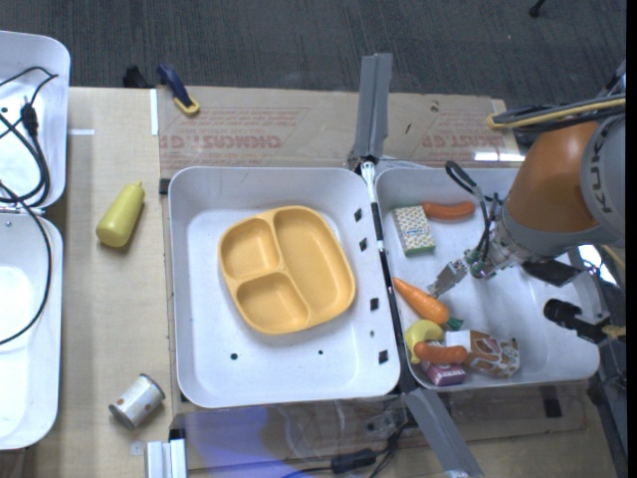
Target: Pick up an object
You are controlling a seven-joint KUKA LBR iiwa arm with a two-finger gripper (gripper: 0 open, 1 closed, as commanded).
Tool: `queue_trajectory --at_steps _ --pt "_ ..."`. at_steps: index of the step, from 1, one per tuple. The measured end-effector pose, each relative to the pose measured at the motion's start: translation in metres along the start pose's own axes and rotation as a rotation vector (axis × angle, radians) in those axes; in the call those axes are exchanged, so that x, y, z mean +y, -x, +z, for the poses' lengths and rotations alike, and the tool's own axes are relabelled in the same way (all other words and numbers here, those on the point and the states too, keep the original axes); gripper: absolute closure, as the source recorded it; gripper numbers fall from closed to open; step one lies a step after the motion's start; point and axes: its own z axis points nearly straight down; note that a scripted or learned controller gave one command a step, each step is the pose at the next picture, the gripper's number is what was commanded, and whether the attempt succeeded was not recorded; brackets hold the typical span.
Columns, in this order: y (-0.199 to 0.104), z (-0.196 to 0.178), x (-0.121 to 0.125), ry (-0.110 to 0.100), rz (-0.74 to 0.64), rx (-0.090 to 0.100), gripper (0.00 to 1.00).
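Note:
My gripper [450, 274] hangs low over the middle of the right bin [557, 366], reaching in from the orange-banded wrist [555, 182]. An orange carrot [422, 301] lies just below and left of its tip, very close to it. A green and white box [411, 229] and a red sausage [449, 209] lie at the bin's back left. At the front left sits a heap: a yellow banana [422, 334], a small orange piece [442, 353], a purple item [445, 373] and a brown packet [494, 355].
The left bin [199, 366] holds a yellow three-compartment plate [287, 267]. On the bench to the left lie a mustard bottle [120, 215] and a small can [136, 399]. A blue and yellow clamp [177, 90] rests at the back.

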Motion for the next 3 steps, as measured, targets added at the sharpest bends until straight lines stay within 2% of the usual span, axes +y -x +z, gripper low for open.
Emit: queue_trajectory --at_steps 1,2,3 --pt "0.0 0.0 0.0 0.0 0.0 0.0 0.0" --pt "0.025 0.002 0.08 -0.004 -0.159 0.003 0.0" --pt "-0.004 0.002 0.038 -0.003 -0.143 0.002 0.0"
